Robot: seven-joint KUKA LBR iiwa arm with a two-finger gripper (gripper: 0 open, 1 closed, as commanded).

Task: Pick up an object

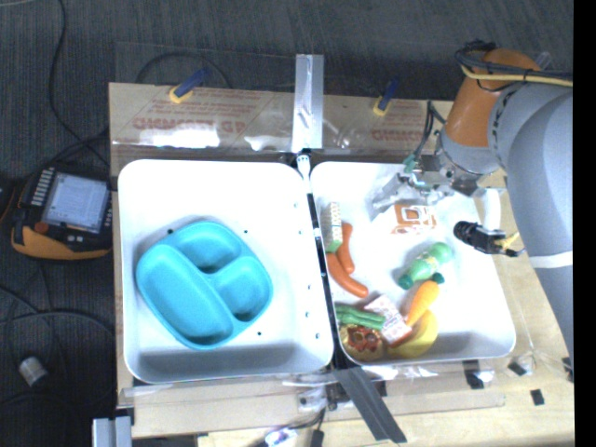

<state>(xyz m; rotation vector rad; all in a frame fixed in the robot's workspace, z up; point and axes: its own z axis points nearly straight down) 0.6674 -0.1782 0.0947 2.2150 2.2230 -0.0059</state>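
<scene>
Right bin (484,343), near edge first: cluster of toy food in the front-left corner. Yellow banana (421,336) curls along the front wall, a small white-and-red packet (389,317) sits on top of the pile, green item (357,315) and a dark reddish piece (361,339) just beside it, all touching. Orange carrot (421,298) leans on the banana, tilted up to the right. Green bottle-like toy (425,264) lies just beyond the carrot, near it, lying on its side.

Left wall of the same bin: orange sausage-like piece (345,261) runs along the divider, with a white comb-like strip (331,222) touching its far end. Small white-and-orange card (413,217) lies flat mid-bin, toward the far side.

Left bin (140,180): blue divided tray (203,282), three compartments, set at a slant, nothing else in it.

Tool (410,186) hangs over the far part of the right bin, just above the card. Nothing visible between its fingers; can't tell if they're spread or pressed together, too small and foreshortened. Black fitting (475,236) sticks out beside it. Grey arm (545,170) with orange band (475,110) enters from the right.

Counter (214,110) far edge: clear plastic sheet, yellow-blue clamps (188,86). Handheld pendant (60,212) on the floor off to the left.
</scene>
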